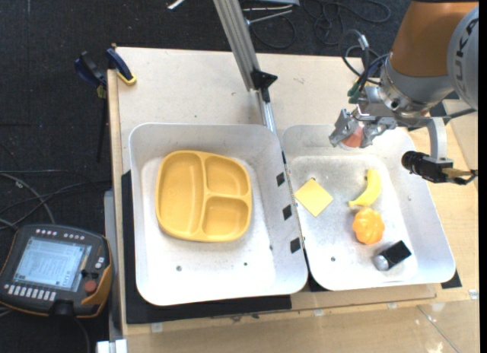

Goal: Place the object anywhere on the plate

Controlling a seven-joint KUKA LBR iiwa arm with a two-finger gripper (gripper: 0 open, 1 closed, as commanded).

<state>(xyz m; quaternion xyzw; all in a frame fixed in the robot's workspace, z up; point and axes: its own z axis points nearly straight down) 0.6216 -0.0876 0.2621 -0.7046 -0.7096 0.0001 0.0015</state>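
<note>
Two white bins sit side by side on the worktop (190,85). The left bin (144,268) carries the yellow divided plate (204,195), w/ three compartments. The right bin (426,260) holds a yellow cheese-like square (313,196), a banana (368,189), an orange pepper-like toy (368,227) and a small black-and-silver item (391,256).

The hand (351,134) hangs over the right bin's far-left corner. A small reddish-pink thing (354,138) shows between its fingers, so it looks clamped on that, tho blur leaves the thing's ID unclear. I take it as the task's object.

Key relation: the plate lies to the view's left and somewhat nearer the camera from the hand, across the divider betw. the bins. The carry prob. runs leftward over the rim. Plate's long axis runs roughly far-to-near.

Writing: part of "KUKA" on the arm (441,39). Pendant screen (53,264) at lower left isn't legible.
</note>
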